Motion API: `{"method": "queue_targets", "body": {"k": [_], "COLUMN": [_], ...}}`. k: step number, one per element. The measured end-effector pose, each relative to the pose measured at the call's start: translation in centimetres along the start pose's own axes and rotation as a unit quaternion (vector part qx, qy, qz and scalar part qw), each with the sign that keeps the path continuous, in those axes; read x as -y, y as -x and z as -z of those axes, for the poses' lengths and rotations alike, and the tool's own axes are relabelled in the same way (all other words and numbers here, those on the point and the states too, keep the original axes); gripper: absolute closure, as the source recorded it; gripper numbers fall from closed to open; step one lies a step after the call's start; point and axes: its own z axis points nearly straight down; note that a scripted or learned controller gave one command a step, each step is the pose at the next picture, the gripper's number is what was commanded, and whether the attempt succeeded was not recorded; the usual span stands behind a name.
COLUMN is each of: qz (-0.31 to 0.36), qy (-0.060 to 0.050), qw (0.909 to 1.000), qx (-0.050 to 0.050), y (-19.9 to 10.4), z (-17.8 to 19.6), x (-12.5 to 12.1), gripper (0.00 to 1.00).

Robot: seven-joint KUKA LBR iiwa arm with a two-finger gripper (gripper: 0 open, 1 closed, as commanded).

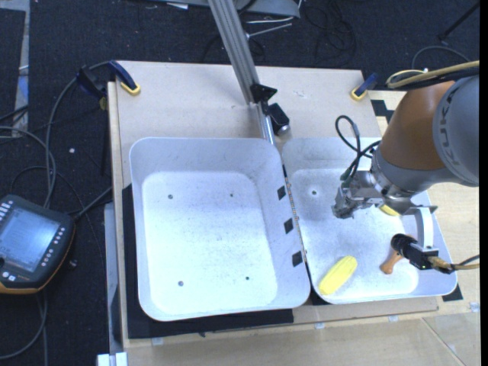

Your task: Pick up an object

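Observation:
My gripper hangs low over the middle of the right bin, with the grey arm and its orange band coming in from the right. A yellow corn-shaped object lies near the bin's front edge, well in front of the gripper and apart from it. A small brown wooden piece rests at the bin's front right. A bit of another yellow thing peeks out from under the wrist, mostly hidden.
The left bin stands beside the right one, and their rims meet along a ridge with black clips. A slanted metal pole rises behind the bins. A teach pendant lies off the bench at the left.

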Motion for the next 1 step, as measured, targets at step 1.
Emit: {"method": "queue_targets", "body": {"k": [1], "qz": [0.000], "qy": [0.000], "qw": [1.0000], "qx": [0.000], "y": [-0.94], "z": [5.38], "x": [-0.59], "gripper": [1.00]}}
